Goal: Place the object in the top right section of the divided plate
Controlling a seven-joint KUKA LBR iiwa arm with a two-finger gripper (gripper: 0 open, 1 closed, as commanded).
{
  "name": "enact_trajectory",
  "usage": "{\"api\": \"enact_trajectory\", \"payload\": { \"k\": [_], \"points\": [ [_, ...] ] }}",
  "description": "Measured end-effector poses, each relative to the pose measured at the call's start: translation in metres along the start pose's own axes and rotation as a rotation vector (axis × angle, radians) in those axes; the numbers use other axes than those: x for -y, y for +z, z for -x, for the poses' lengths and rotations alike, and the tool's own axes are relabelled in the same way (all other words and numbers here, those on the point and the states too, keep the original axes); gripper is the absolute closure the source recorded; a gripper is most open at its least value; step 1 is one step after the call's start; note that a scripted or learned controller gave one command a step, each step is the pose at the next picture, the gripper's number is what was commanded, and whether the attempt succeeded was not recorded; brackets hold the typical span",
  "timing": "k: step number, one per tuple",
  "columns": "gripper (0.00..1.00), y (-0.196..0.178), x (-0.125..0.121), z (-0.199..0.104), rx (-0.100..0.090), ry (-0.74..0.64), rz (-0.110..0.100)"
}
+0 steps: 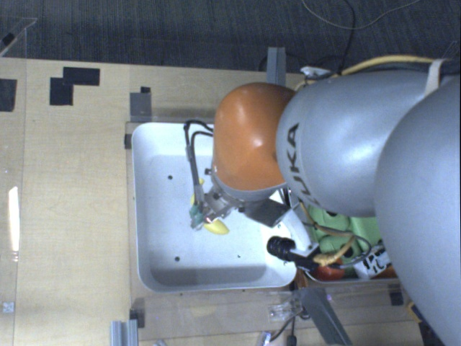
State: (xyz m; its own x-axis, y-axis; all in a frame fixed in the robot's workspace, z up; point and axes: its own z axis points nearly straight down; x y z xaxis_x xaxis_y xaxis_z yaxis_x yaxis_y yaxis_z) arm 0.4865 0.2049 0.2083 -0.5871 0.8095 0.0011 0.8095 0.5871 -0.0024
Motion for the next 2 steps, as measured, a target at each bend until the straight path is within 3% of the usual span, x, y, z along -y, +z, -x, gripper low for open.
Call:
{"api": "enact_trajectory", "payload": {
  "k": [1, 2],
  "points": [
    [1.0, 0.1151, -0.0124, -0.0162, 0.0, -0.142, 0.002],
    [0.0, 0.1145, -0.0127, -0.0154, 0.001, -0.141, 0.004]
  ]
}}
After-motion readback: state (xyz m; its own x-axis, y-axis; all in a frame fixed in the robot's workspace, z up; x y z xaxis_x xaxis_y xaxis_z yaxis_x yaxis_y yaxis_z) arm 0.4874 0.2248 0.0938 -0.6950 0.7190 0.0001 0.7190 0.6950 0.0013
